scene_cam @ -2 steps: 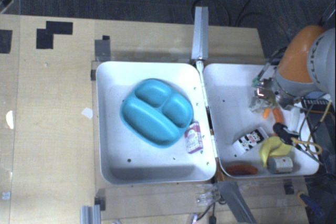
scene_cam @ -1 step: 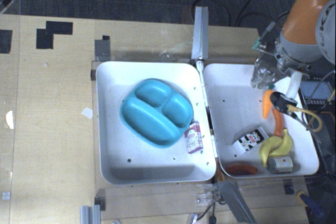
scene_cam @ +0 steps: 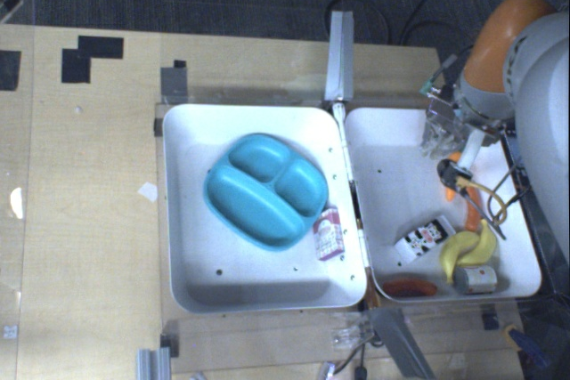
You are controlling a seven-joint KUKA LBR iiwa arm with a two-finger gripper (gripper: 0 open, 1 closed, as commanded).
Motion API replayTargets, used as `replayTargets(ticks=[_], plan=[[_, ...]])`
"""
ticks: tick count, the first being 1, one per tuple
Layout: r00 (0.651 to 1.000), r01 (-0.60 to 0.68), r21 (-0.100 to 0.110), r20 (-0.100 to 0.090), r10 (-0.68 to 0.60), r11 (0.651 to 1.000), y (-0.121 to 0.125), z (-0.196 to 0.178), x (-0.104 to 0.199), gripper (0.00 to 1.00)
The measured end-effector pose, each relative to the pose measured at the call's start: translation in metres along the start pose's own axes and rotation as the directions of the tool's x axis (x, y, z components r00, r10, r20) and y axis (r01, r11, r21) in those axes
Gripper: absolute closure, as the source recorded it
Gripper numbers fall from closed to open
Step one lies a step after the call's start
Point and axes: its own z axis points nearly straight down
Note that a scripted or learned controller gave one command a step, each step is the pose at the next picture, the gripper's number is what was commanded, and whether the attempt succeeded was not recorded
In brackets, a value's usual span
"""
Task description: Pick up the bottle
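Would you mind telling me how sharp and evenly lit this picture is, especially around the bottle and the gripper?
Camera view: lighting is soft and even, both bins bright white with faint shadows; the bottle beside the blue tray is small and its label unreadable; the gripper looks blurred; a pale glare spot sits at the left edge of the bench.

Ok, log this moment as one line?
arm: over right bin | gripper: near its back edge | bottle: lying in left bin beside blue plate, untouched
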Motion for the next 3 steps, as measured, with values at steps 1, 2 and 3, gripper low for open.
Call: replayTargets(ticks=[1, 2, 3], plan=[[0.998, -0.060, -0.004, -0.001, 0.060, 0.998, 0.026, 0.037, -0.044, 1.00], [0.967, -0.256, -0.004, -0.004, 0.256, 0.967, 0.002, 0.036, -0.053, 1.00], [0.770, -0.638, -0.001, -0.003, 0.638, 0.770, 0.012, 0.037, -0.038, 1.00]])
